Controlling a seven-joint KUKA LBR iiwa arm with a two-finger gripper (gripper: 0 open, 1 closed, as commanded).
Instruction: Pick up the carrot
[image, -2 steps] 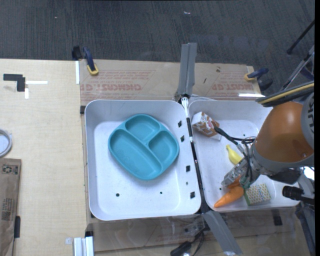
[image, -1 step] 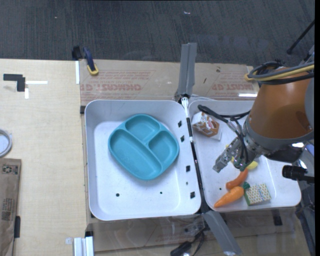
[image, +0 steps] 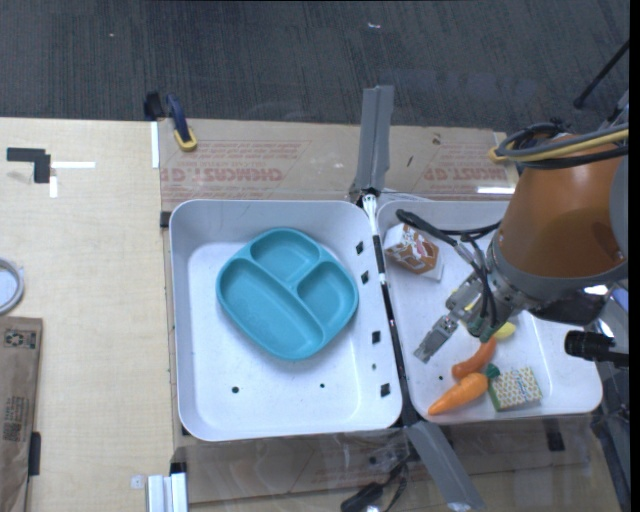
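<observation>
Now | carrot (image: 458, 392) lies lower right of frame, in the right bin (image: 560, 405), touching a sponge (image: 514, 387) | pincer (image: 441, 335) just above-left, grip state I cannot tell | advice: descend across the carrot's middle, away from the sponge

The grey arm with orange band (image: 560, 215) is cut by the right edge and hides part of the right white bin (image: 560, 400).

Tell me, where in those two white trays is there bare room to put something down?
The left tray has the most room: a wide bare strip along its near edge, in front of the blue plate, and a narrower one down its left side. The right tray is crowded: carrot, sponge, snack bag and gripper leave little bare floor there.
</observation>
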